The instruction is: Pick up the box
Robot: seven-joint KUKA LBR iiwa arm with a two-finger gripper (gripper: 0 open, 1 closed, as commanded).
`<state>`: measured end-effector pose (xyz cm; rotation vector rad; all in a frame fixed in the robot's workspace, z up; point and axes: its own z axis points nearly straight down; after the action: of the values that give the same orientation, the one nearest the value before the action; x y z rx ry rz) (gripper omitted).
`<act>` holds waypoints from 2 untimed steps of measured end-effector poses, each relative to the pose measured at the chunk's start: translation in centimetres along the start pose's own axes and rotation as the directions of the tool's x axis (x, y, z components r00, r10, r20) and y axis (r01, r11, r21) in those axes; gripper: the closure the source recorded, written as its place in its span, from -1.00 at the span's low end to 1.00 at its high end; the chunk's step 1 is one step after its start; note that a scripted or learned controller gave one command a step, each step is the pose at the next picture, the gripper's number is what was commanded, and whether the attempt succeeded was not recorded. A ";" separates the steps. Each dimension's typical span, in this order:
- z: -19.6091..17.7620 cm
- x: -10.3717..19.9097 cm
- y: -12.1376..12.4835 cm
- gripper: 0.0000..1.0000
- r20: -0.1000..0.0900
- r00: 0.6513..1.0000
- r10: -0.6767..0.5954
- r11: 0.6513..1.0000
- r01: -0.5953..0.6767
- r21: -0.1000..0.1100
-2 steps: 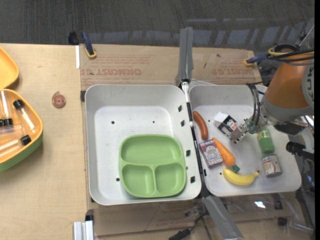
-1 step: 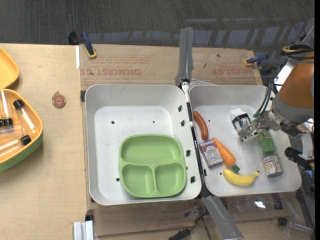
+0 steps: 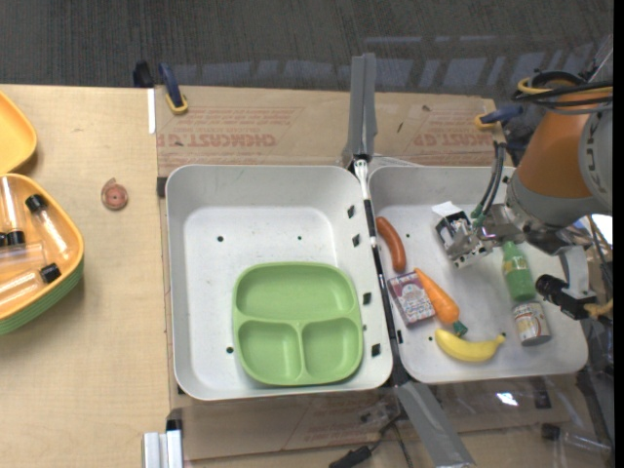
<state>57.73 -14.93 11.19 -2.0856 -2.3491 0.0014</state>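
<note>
Box (image 3: 411, 298) glossy printed card; bins (image 3: 195, 261) matt white plastic.

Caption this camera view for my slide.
End effector above right bin, up and right of the box.

Worktop and surroundings, seen from above at a slant.

Dark grey ribbed floor (image 3: 292, 18) runs along the far side. The light wood worktop (image 3: 88, 359) carries a brown printed cardboard sheet (image 3: 253, 125) beneath two white bins. A yellow-and-green tray stack (image 3: 29, 261) sits at the left edge; a small pink disc (image 3: 115, 195) lies nearby. Lighting is even.
</note>
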 end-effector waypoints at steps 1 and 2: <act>-1.5 1.1 1.5 1.00 0.001 0.953 0.304 0.953 -0.304 0.002; 1.4 -3.0 -1.7 1.00 -0.004 0.961 0.275 0.961 -0.275 -0.003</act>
<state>56.36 -18.13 9.81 -2.3911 -2.0362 -0.0065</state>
